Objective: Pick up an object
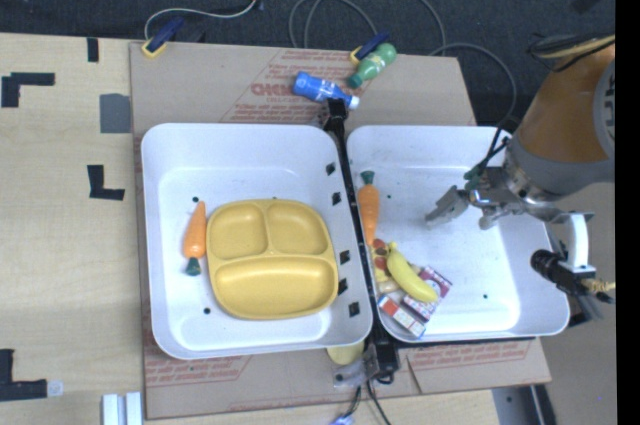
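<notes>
Gripper (465, 210) open over right bin (500, 313)'s bare floor; two carrots (368, 203), one banana (408, 273) beside its left wall

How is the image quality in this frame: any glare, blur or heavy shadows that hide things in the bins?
Camera view: lighting is soft and even, with no harsh glare on the white bins; the end effector looks slightly soft, so its fingers are hard to read; the banana, the two carrots and the yellow tray are sharp enough to tell apart; shadows are faint.
</notes>
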`<state>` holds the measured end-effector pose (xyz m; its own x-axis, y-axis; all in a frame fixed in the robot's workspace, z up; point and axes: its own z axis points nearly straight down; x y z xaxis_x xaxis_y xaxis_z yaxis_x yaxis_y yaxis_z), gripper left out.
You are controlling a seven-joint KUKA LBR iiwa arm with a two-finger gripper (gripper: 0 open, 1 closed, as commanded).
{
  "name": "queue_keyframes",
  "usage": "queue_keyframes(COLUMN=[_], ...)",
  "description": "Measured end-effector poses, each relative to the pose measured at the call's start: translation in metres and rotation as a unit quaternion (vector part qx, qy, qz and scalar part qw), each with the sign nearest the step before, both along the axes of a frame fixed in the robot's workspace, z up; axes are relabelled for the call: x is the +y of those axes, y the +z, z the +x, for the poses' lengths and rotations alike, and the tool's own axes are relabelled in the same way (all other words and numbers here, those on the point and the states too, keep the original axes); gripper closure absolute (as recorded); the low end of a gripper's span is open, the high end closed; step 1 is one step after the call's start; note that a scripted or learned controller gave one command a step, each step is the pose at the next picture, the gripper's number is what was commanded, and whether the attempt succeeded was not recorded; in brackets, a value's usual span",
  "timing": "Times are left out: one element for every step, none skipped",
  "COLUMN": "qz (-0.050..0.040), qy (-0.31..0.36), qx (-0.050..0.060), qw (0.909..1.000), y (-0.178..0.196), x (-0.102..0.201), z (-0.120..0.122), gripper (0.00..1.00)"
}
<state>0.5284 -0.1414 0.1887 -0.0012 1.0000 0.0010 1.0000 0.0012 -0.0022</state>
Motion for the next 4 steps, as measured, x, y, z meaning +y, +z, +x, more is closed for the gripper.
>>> queue_keyframes(qz=[0.0005, 0.0004, 0.0012, 0.0010], qy=[0.001, -0.002, 0.000, 0.005], qx=[0.002, -0.006, -0.006, -0.005], qw=[1.0000, 1.0000, 1.0000, 1.0000], y=[-0.039, -0.102, -0.088, 0.001], x=[0.044, 0.047, 0.048, 0.136], z=[-0.017, -0.042, -0.040, -0.019], gripper=[0.00, 0.00, 1.00, 1.00])
